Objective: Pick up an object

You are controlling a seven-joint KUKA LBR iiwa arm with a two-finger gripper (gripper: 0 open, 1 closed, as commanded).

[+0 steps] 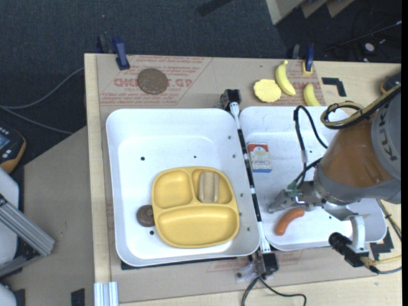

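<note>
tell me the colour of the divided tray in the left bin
Yellow: the divided tray, in the camera view.

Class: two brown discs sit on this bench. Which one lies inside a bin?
The brown disc beside the yellow tray in the left bin; the other disc rests on cardboard beyond it.

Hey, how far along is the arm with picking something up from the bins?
Done: the arm has reached into the right white bin, its pincer low beside the orange-red toy sausage. In hand: nothing visibly; the sausage lies on the bin floor. Left: grasp and lift. The small red-and-white carton and the yellow divided tray in the left bin sit untouched.
</note>
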